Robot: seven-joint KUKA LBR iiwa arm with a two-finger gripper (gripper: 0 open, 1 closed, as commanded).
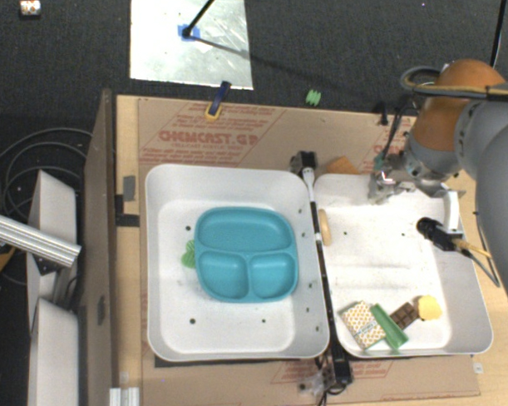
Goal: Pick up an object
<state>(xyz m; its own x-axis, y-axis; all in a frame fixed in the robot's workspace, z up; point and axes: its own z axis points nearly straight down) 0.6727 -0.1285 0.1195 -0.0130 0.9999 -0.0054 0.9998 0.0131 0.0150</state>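
My gripper [383, 186] hangs over the far edge of the right bin [385, 261], well away from the loose things. At that bin's near edge lie a pale checkered packet [361, 322], a green bar [388, 326], a brown block [406, 314] and a small yellow piece [429, 308], close together. A tan stick [323, 227] rests along the divide between the bins. In the left bin [162, 320] sits a blue divided plate [246, 253], with a small green thing [188, 254] peeking out at its left side.
An orange object [342, 165] lies on the cardboard just behind the right bin. The grey arm [489, 140] comes in from the right above that bin's far corner. Cables and metal rails sit left of the bench.
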